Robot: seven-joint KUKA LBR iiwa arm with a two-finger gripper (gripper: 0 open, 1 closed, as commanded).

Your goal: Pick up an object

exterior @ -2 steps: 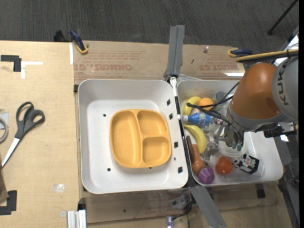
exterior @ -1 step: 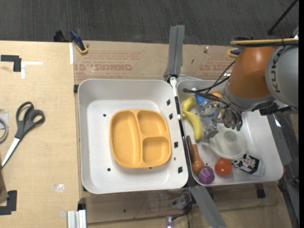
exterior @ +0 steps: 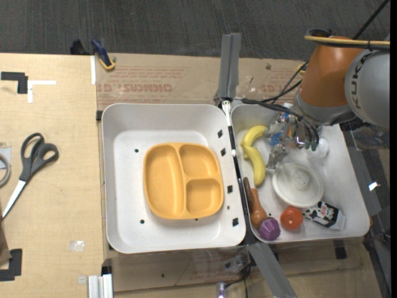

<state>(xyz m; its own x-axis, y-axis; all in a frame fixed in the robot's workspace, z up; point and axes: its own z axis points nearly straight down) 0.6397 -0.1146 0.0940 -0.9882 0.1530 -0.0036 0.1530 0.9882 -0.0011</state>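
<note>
Two white bins sit side by side on the bench; from above we see a yellow divided plate in the left bin. In the right bin, we find the gripper hanging near the far edge, just right of the banana, apart from it. A white bowl lies just below. Whether it is gripping anything, we cannot tell.

Bright, even overhead light (soft shadows), mostly sharp focus.
</note>
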